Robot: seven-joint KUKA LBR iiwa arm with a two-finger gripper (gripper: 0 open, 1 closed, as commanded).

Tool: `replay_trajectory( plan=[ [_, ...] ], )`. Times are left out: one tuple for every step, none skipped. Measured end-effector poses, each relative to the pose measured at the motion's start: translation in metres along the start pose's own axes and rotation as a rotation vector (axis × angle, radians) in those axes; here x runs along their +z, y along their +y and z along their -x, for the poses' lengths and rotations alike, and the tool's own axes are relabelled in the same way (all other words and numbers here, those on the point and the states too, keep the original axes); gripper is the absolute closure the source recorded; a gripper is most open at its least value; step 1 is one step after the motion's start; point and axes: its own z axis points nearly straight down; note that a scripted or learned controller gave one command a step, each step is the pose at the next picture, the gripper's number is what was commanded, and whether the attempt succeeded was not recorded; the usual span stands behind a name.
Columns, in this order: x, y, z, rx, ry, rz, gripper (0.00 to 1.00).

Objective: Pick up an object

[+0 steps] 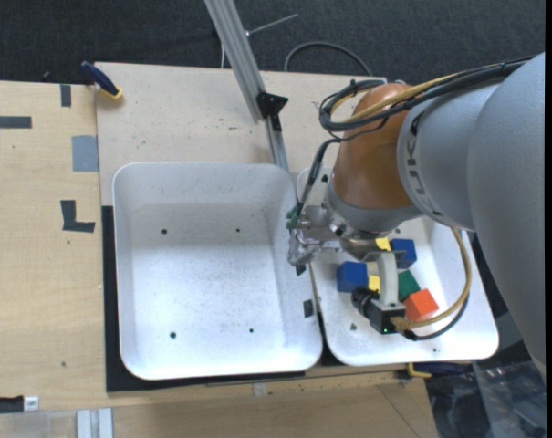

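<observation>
We are seeing the gripper point(299, 243) hanging low at the left wall of the right bin point(476, 338), just where it is meeting the left bin point(203, 245). The wrist is hiding much of it, so we cannot tell whether it is set wide or narrow, and we are seeing nothing held in it.

We are judging the main risk to be that shared wall. If the gripper is coming down where it is hanging now, it is likely to strike the rim or close on bare plastic instead of a block. The blocks are also crowding together, so a close there could be catching two at once or nudging one away. The bulky arm point(458, 153) is covering part of the right bin, so anything under it is escaping our check.

The things to pick are sitting in the right bin, beside the gripper on its right. We are looking at a blue block point(352, 275) nearest to it, a second blue block point(404, 249) farther right, a green block point(409, 286) and an orange block point(422, 304) touching or nearly touching each other. They are small, boxy and bright against the white floor. Both bins are resting on the pale worktop point(38, 245).
</observation>
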Motion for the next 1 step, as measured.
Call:
replay_trajectory(
  plan=[
    [-0.0229, -0.0111, -0.0432, 0.001, 0.000, 0.003, 1.00]
  ],
)
